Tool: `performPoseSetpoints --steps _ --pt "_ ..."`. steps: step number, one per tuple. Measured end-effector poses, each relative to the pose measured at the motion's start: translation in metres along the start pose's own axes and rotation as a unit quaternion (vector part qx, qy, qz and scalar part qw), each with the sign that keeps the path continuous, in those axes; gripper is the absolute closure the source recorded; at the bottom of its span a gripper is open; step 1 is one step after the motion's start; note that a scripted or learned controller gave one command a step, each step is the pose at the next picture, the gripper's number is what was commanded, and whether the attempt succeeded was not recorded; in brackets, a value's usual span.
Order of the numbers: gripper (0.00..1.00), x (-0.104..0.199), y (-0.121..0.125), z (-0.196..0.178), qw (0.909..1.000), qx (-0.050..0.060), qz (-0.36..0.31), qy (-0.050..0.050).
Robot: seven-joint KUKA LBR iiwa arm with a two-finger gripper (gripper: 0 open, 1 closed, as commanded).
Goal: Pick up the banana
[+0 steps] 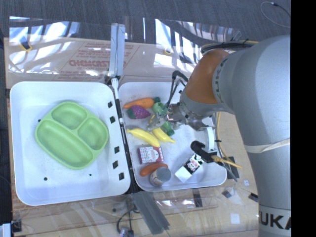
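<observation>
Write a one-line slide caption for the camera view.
Gripper hovers over the banana among toy food in the right bin.

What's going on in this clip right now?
A KUKA arm reaches in from the right over the right bin, which holds toy food. Its gripper sits low among the items, by the green vegetable and just above the banana. The banana lies flat on the bin floor beside a yellow pepper, not lifted. The left bin holds a green divided plate.
</observation>
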State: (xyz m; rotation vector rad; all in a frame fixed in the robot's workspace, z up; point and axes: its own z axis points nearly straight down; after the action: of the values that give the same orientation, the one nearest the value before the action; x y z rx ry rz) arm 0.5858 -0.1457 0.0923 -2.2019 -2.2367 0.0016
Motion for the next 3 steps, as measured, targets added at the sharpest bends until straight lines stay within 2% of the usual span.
performPoseSetpoints --steps 1,2,3 --pt "0.00 0.041 -0.049 0.001 0.9946 0.001 -0.104 0.000" --pt "0.00 0.018 -0.038 -0.053 0.9988 0.000 -0.048 -0.001" --pt "0.00 0.051 -0.027 0.002 0.9950 0.001 -0.100 0.000"
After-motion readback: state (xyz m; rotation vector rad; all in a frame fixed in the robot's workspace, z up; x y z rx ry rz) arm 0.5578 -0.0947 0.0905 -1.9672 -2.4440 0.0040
